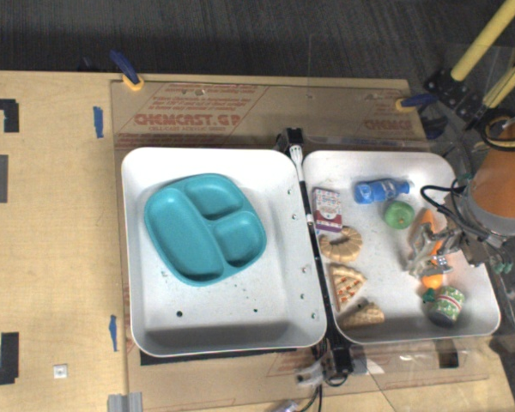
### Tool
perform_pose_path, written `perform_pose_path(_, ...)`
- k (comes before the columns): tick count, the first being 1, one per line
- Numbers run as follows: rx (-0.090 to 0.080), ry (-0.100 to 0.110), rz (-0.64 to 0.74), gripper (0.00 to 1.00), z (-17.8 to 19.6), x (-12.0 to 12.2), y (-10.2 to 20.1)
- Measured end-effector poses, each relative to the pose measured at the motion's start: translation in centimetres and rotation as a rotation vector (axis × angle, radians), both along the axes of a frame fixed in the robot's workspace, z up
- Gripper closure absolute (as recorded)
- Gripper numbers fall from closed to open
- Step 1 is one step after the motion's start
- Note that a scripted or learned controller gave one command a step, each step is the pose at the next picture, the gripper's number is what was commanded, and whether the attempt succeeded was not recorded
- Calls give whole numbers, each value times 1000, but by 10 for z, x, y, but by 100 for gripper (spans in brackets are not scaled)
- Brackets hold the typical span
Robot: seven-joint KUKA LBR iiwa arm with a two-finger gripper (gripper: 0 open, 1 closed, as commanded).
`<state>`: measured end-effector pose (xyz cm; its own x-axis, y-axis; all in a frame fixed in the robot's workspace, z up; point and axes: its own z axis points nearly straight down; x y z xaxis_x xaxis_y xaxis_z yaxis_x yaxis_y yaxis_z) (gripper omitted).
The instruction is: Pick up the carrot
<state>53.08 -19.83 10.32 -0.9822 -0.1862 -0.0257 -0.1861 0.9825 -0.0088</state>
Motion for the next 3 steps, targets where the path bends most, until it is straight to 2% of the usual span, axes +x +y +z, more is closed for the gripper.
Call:
perform_pose_path(1,-4,11,258,100,-11,-6,76)
perform_pose_path(2,-13,4,324,100,142,21,-5)
perform_pose_path(3,-6,14,519,100,-5,9,-22)
